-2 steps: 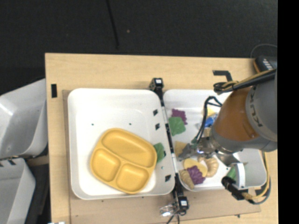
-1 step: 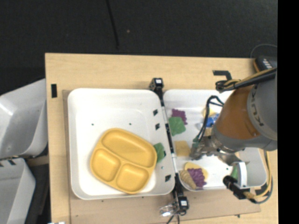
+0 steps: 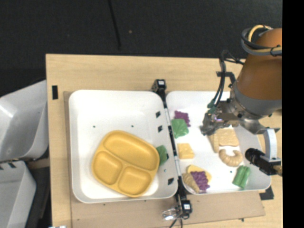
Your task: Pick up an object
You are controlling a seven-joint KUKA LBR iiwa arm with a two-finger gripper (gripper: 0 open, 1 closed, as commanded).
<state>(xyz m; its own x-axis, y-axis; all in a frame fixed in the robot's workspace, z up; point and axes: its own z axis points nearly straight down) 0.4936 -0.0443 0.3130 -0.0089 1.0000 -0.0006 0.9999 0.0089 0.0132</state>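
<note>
Objects: toy foods are lying in the right bin (image 3: 266,186): bread slice (image 3: 225,138), croissant (image 3: 231,156), green cylinder (image 3: 241,176), cheese square (image 3: 185,151), purple grapes (image 3: 201,179), green leaf piece (image 3: 179,127).
Hand (image 3: 210,125): hovering just left of the bread slice; finger state cannot be told.
Left bin (image 3: 80,127): is carrying 1 yellow divided plate (image 3: 125,162).
Worktop (image 3: 118,70): is bearing 2 bins.

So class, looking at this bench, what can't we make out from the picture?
- Hand: its fingers are dark and blurred, so any grip is unclear.
- Green piece: partly hidden behind the yellow tray.
- Toast piece: top edge covered by the arm.
- Purple grapes: too small for detail.
</note>
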